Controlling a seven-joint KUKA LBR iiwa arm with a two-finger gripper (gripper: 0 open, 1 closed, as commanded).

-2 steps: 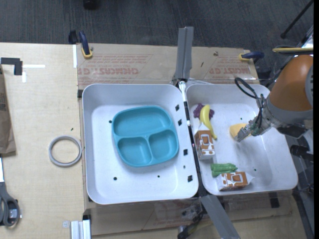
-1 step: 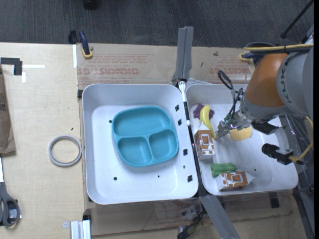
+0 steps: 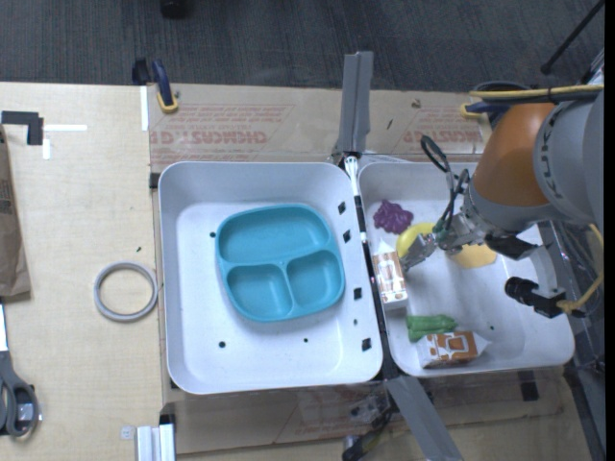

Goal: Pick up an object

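My gripper (image 3: pixel 419 249) is low in the right bin (image 3: pixel 519 339), at its left-middle part, right over a yellow banana-shaped toy (image 3: pixel 414 235). A purple bunch of grapes (image 3: pixel 392 216) lies just behind it. A small red-and-white carton (image 3: pixel 388 277) lies against the bin's left wall, just in front of the gripper. A second yellow piece (image 3: pixel 477 254) shows under the wrist. A green toy (image 3: pixel 430 326) and an orange box (image 3: pixel 451 348) sit near the front edge.
The left bin (image 3: pixel 183 257) holds a blue divided plate (image 3: pixel 281 260). On the bench to the left lie a tape ring (image 3: pixel 126 290), scissors (image 3: pixel 14 406) and a brown bag (image 3: pixel 12 229). A grey post (image 3: pixel 356 104) stands behind the bins.
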